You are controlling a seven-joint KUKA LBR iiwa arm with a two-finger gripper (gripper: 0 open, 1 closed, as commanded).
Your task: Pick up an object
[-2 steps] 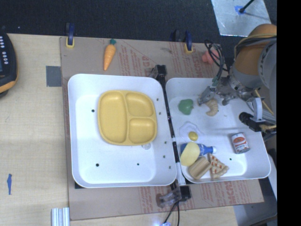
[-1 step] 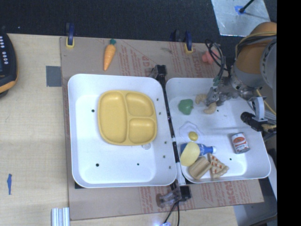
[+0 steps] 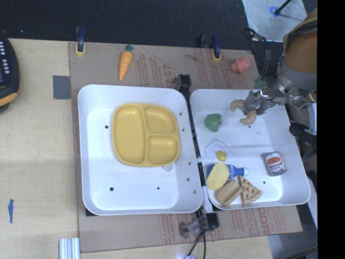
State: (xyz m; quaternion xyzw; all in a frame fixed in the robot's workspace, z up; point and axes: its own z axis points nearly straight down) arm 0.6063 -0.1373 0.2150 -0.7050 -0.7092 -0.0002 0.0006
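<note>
In the camera view the arm (image 3: 299, 53) comes in from the right, its orange band and grey wrist hanging over the far right corner of the right bin (image 3: 285, 196). The gripper (image 3: 252, 108) points down and leftward into that bin's far end. Its dark fingers sit right at a pale tan curled object (image 3: 243, 112), a croissant-like piece, touching or nearly so; whether the tool is spread or pinching cannot be told from this angle.

The tan piece lies partly under the fingertips, near the bin's far wall. A green pepper-like object (image 3: 213, 122) rests just to the left of it, apart from the gripper. Nearer the front lie a small yellow ball (image 3: 221, 156), a yellow round piece (image 3: 218, 176) against a blue-and-white bottle (image 3: 234, 171), a bread-like roll (image 3: 227, 192) and a pizza-slice toy (image 3: 249, 190) side by side. A small red-labelled can (image 3: 275, 163) lies by the right wall, well apart from the others.

The left bin (image 3: 97, 198) holds a yellow divided plate (image 3: 145, 134) lying flat near its middle.

Outside the bins, on the brown board (image 3: 161, 63), a toy carrot (image 3: 125, 62) and a pink object (image 3: 241, 65) lie beyond the far edges.
</note>
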